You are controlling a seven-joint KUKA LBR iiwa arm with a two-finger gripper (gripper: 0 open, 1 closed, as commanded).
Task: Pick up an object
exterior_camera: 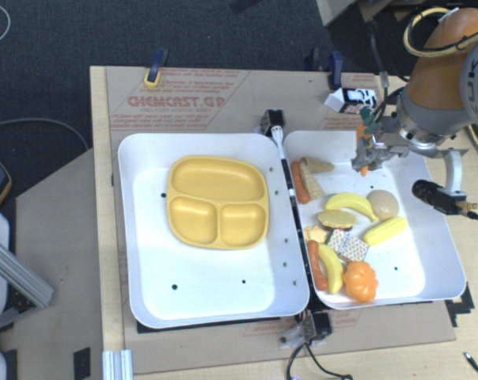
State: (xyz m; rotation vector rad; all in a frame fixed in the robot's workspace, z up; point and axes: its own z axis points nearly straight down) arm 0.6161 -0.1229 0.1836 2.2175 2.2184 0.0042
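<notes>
Nearest: orange toy pumpkin (361, 280) in right bin (437, 271). Above bananas (347, 203): gripper (365, 161), grasp state impossible to tell.

You're looking at a robotics lab test bench, not a kitchen. Evidence: a brown cardboard sheet (247, 93) printed "CHEMCAST GP" serves as the work surface, held at the top edge by a yellow clamp (153, 76) and a blue clamp (334, 68). Two white bins (136, 236) sit side by side on it, the right one full of plastic toy food (350, 236), the left holding a yellow divided tray (218, 201). Dark carpet (57, 46) surrounds the bench, with loose cables (33, 125) at upper left and aluminium framing (17, 271) at lower left. The orange-banded arm (445, 62) enters at upper right.
</notes>
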